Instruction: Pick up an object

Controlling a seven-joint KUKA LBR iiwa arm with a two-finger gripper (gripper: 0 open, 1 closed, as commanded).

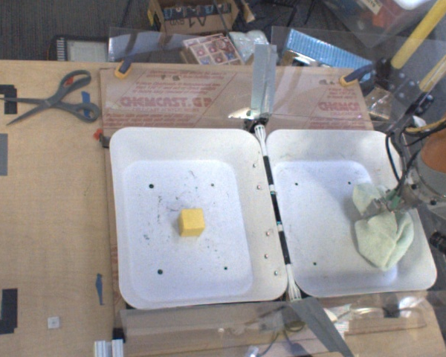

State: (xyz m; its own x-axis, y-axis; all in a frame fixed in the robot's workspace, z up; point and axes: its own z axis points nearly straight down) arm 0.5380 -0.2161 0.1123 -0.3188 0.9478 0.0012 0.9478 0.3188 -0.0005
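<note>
Gripper: pressing onto the pale green cloth in the right bin, evidently attempting pickup; grip state indeterminable. Yellow block: lying in the left bin.

clear sheet behind bins reads "chemcast".

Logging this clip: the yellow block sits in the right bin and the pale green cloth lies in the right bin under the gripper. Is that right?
Not quite. The camera view shows the yellow block in the left bin, not the right one. The rest holds: the pale green cloth lies in the right bin, with the gripper at its upper edge.
</note>
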